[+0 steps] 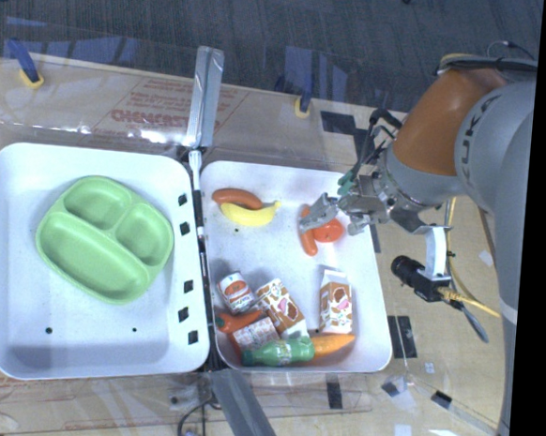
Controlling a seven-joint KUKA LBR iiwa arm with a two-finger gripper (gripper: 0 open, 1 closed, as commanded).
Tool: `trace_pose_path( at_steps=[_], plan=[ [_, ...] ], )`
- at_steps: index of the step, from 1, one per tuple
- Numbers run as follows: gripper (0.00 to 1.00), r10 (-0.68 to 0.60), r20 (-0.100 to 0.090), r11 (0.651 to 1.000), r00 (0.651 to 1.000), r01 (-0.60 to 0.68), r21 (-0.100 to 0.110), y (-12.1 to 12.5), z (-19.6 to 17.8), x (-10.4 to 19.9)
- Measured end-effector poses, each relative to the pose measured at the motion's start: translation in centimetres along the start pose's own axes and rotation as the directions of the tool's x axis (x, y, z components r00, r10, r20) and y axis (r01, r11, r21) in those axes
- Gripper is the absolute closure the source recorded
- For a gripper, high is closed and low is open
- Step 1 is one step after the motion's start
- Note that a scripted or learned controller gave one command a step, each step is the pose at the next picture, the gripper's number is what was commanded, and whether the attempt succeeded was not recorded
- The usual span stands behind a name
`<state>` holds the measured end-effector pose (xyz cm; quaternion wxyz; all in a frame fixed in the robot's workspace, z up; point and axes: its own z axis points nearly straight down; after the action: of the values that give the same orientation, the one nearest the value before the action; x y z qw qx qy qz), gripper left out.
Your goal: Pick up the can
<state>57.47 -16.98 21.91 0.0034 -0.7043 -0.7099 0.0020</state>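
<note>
The can [236,292] is small, with a red and white label, and lies on its side in the lower left part of the right bin [285,180]. My gripper [337,215] hangs over the bin's upper right corner, well to the right of the can and farther back. It stands open with nothing between its fingers. Just beneath it lies a red-orange toy vegetable [319,235].
Around the can lie two snack cartons [280,309], a juice carton [337,304], a green bottle [276,354] and a carrot [332,346]. A sausage [238,197] and a banana [248,214] lie at the back. The left bin [19,333] holds a green divided plate [105,237].
</note>
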Motion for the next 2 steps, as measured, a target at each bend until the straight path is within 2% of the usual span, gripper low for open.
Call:
trace_pose_path(
  at_steps=[1, 2],
  plan=[
    [0.0, -0.111, 0.002, 0.994, 0.994, 0.111, -0.003, 6.3, 12.9, 4.6],
    [0.0, -0.054, 0.001, 0.999, 0.999, 0.054, 0.001, 4.2, 13.0, 7.4]
  ],
)
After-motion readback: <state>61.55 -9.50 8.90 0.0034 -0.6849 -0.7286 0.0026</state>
